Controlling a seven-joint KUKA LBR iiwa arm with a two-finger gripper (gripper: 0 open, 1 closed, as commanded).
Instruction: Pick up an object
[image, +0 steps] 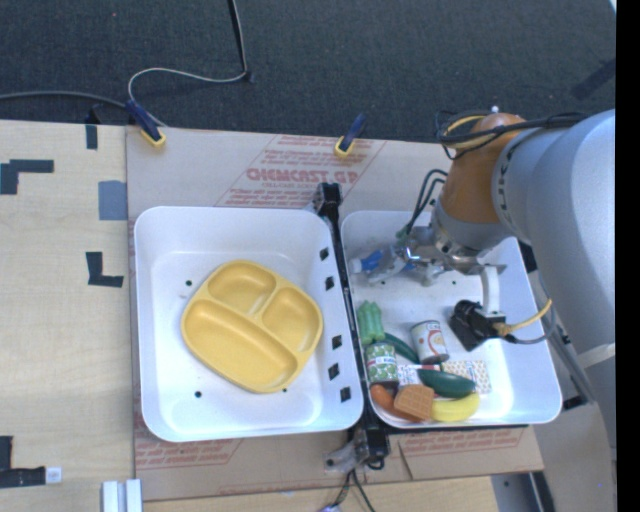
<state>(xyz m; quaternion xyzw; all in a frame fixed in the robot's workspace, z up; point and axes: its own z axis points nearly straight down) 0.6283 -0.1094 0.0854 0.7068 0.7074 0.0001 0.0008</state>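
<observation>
My gripper (402, 252) is low in the far part of the right bin (530, 400), below the arm's orange band (470, 190). A small blue and white object (372, 262) lies just to its left, close to the bin's dividing wall. Toward the near side of the same bin lie a green ribbed object (371, 322), a small can (430, 340), a dark green vegetable (447, 383), a yellow banana (455, 408), an orange-brown piece (412, 402) and a patterned green packet (382, 363).
The left bin (160, 400) holds a yellow divided plate (252, 325). A black clamp (327, 196) sits where the two bins meet at the far side. The grey arm (570, 220) covers the right bin's far right corner. A black part with a yellow cable (472, 322) hangs over the bin's right side.
</observation>
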